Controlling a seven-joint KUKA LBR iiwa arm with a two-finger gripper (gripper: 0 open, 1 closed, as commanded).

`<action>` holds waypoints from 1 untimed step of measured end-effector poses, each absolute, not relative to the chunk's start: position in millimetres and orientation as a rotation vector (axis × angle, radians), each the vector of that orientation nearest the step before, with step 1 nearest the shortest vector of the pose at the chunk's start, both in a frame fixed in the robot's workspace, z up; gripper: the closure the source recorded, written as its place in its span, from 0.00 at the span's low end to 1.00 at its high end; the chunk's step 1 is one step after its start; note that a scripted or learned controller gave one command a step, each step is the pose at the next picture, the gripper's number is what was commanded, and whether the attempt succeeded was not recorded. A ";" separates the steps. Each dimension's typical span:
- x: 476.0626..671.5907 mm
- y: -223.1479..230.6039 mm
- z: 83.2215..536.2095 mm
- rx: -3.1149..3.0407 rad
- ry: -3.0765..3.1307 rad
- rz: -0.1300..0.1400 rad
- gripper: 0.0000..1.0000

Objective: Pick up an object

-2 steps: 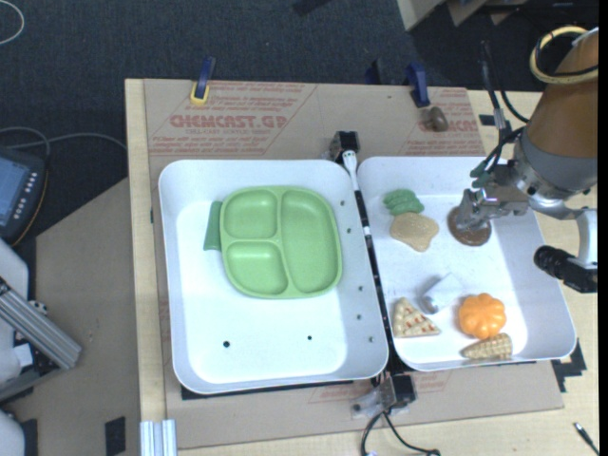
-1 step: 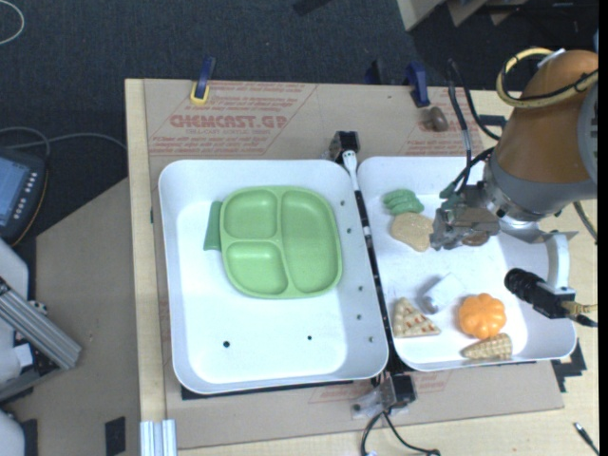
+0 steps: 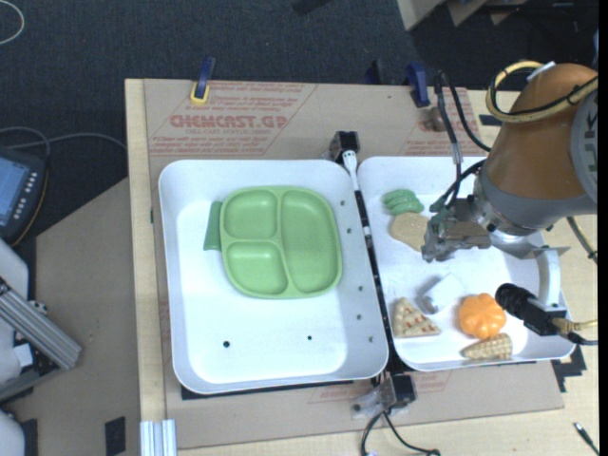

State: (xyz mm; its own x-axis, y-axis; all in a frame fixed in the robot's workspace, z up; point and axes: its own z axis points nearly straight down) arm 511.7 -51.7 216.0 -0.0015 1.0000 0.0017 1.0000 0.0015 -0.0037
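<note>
Dark floor (image 3: 95,27) lies all around a brown bench (image 3: 237,112). Two white bins sit side by side on the bench, with their edges touching.

One left bin (image 3: 190,283) holds one green plate (image 3: 281,240). The plate has three parts. One darker green flap (image 3: 211,226) sticks out from under the plate's left side.

One grey and orange arm (image 3: 541,150) reaches in over the right bin (image 3: 388,264). It covers that bin's far right side. Its gripper (image 3: 440,245) hangs low over the middle of the right bin. I cannot tell if the gripper is open or closed, and I see nothing held in it.

Six small things to pick lie in the right bin. One orange ball (image 3: 482,314) sits near the front. One pizza slice (image 3: 414,319) lies to its left. One cone (image 3: 487,349) lies just in front of the ball, by the front rim. One tan piece (image 3: 408,228) lies just beside the gripper, on its left. One leaf (image 3: 403,200) lies just behind the tan piece. One grey bit (image 3: 432,293) lies between the gripper and the pizza slice.

Two blue clamps (image 3: 415,82) grip the bench's far edge. Two tiny dark dots (image 3: 226,343) mark the left bin's floor.
</note>
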 end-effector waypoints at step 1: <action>520.2 -52.2 218.3 -2.222 -2.223 -0.002 1.00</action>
